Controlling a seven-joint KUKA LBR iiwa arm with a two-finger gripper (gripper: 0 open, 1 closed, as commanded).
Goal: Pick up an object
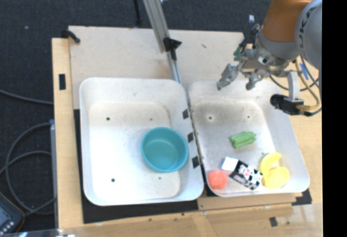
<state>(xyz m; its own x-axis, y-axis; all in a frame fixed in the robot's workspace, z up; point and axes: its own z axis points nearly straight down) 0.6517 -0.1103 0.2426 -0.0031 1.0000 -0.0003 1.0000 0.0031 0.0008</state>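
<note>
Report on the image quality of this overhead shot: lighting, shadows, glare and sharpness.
Camera view: lighting is even and soft, with only faint shadows beside the teal bowl and under the claw; the white bins look bright but not blown out, their dark speckling still readable; the whole frame is mildly soft, so the small black-and-white item stays hard to identify.

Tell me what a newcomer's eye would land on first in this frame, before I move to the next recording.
Probably the teal bowl, alone in the left bin, near its right wall. Next, the bright cluster at the near end of the right bin: a green piece, a yellow object, an orange-red ball and a black-and-white item. The arm's orange band stands out upper right, with the hand open above that bin's far edge, holding nothing.
</note>
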